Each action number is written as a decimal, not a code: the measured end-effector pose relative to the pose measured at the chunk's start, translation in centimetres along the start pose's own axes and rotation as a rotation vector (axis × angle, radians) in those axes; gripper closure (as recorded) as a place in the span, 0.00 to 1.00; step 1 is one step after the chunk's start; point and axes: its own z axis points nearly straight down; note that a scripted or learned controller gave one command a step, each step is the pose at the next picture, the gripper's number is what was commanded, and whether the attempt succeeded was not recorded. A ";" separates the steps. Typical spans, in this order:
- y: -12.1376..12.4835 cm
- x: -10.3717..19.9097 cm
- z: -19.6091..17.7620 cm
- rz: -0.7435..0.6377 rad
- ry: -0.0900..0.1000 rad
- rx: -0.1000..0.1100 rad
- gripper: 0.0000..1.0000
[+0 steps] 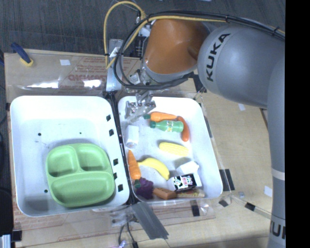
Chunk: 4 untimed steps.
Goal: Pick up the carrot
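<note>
Two white bins sit side by side on the surface; the tool (139, 106) hovers at the right bin's (206, 145) upper-left corner, its grip state impossible to tell; the carrot (133, 165) lies below it along the left wall, long axis nearly vertical, slim, orange, untouched.

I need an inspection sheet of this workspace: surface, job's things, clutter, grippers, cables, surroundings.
Surface: bench with two white bins, left bin and right bin.
Job's things: carrot lies along the right bin's left wall, beside the banana.
Clutter: green bottle, yellow piece, milk carton, purple grapes, white cylinder; green divided plate in the left bin.
Grippers: gripper at the right bin's back left corner, away from the carrot.
Cables: yellow cable and black cables at the wrist.
Surroundings: nothing seen.
</note>
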 end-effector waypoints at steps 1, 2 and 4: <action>5.6 3.8 0.5 0.001 0.003 -0.010 1.00; 10.6 6.2 0.5 -0.395 -0.001 -0.014 1.00; 9.5 7.4 -15.0 -0.542 0.003 -0.004 1.00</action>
